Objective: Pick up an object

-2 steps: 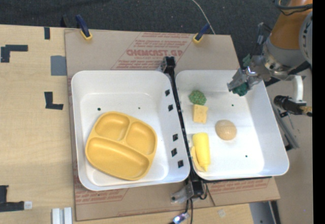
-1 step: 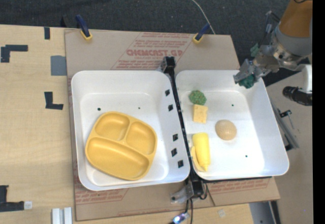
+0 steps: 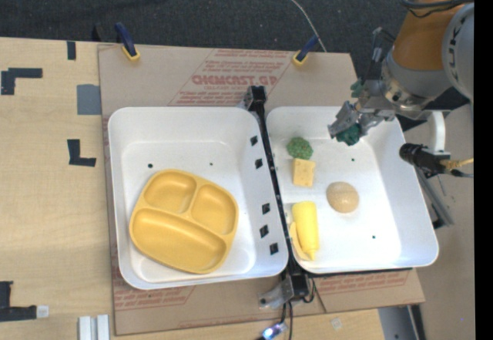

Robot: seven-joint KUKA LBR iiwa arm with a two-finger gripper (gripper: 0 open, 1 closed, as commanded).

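The right bin (image 3: 400, 250) holds a green broccoli floret (image 3: 300, 148), a yellow cheese wedge (image 3: 304, 173), a tan bread roll (image 3: 342, 197) and a yellow banana (image 3: 306, 229). My gripper (image 3: 348, 131) hangs over the bin's far right part, right of the broccoli and above the roll. Something small and dark green shows at its tip; I cannot tell whether that is a held object or part of the fingers.
The left bin (image 3: 123, 134) holds a yellow divided plate (image 3: 183, 220). A black divider (image 3: 264, 169) runs between the bins. Blue-and-yellow clamps (image 3: 126, 42) pin the cardboard at the back. The arm's body (image 3: 427, 30) stands at the right.
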